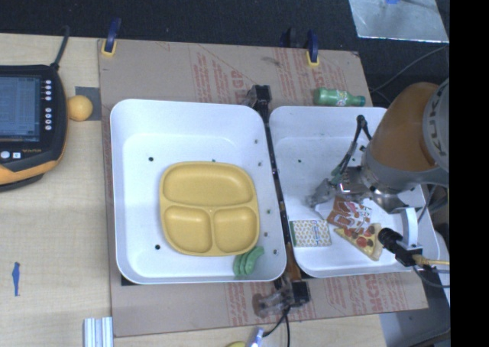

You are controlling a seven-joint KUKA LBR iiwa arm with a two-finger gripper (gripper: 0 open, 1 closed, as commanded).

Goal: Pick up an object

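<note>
Two glossy white bins [130, 185], yellow three-compartment tray [208, 206], metal hand [330, 190]

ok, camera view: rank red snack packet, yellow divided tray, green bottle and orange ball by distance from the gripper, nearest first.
Gripper is low in the right bin.
1. Red snack packet, right bin, just right of and below the gripper.
2. Yellow divided tray, left bin; green bottle, on the cardboard behind the right bin. Too close to call.
3. Orange ball, far left, beside the pendant.
</note>
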